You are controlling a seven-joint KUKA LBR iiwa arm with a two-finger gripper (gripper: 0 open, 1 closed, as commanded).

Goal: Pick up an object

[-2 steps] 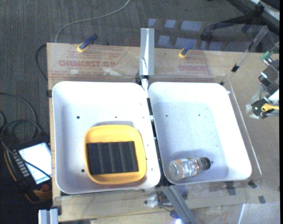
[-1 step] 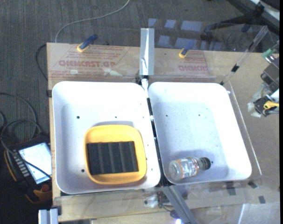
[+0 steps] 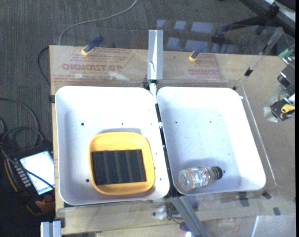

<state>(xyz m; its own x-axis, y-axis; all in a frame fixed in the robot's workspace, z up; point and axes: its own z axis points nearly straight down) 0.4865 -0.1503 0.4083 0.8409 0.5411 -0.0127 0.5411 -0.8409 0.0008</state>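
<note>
**Two bins, one bottle, one yellow tray, and barely any arm to look at**

Hard part first: at the far right edge there's just a small cluster of hardware, dark and pale bits with a yellow spot, cut off by the frame. Can't honestly say whether that's the gripper, so how it stands and what it has hold of can't be told from this angle.

Around the bins: cardboard sheet (image 3: 115, 65) under the back, printed with red lettering too washed out to read. Two yellow-and-blue clamps (image 3: 91, 45) sit along its back edge. A metal post (image 3: 154, 56) stands right at the seam between the bins. A tablet-like device (image 3: 35, 171) with cables lies on the floor beside the left bin.

The left bin (image 3: 70, 107) holds a yellow tray (image 3: 122, 164) with a dark ribbed inset, sitting toward the front, close to the divider.

The right bin (image 3: 238, 132) holds a clear plastic bottle (image 3: 199, 177) lying on its side at the front-left corner, dark cap pointing right, near the front wall. Nothing sits over it or against it apart from the bin itself.
</note>
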